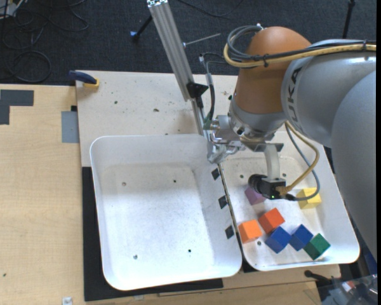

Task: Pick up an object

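Several coloured blocks lie in the right bin (347, 249): a purple one (253, 196), a yellow one (310, 198), an orange one (249, 231), a red-orange one (272, 219), two blue ones (279, 239) (301, 236) and a green one (318, 245). My gripper (216, 149) hangs low at the far left corner of that bin, by the wall shared with the left bin. It is well behind the blocks, and nothing shows in it. The bulky grey arm and orange band cover the far part of the right bin.
The left bin (96, 152) sits beside the right one, with black clips (223, 202) along the shared wall. A slanted aluminium bar (176, 53) rises just behind the gripper. A small blue and yellow clamp (83, 78) lies at the bench's far left.
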Tool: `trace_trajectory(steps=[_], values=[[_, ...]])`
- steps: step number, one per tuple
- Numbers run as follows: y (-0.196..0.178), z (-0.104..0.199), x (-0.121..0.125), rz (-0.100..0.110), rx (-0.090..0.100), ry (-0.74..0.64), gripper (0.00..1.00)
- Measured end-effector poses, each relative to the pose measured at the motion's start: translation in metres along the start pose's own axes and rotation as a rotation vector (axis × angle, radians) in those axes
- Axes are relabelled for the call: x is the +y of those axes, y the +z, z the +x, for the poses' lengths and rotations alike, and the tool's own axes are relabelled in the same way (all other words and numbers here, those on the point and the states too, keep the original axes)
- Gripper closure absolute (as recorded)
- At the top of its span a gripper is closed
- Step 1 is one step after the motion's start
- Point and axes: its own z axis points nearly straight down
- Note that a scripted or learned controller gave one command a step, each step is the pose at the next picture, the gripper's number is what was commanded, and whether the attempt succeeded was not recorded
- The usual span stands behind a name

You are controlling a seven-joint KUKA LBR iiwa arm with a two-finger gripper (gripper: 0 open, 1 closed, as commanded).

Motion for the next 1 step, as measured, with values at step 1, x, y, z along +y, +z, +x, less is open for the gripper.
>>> trace_trajectory(steps=[1], values=[[-0.0088,0.0469,-0.0098,-0.003,0.0,-0.001,1.0]])
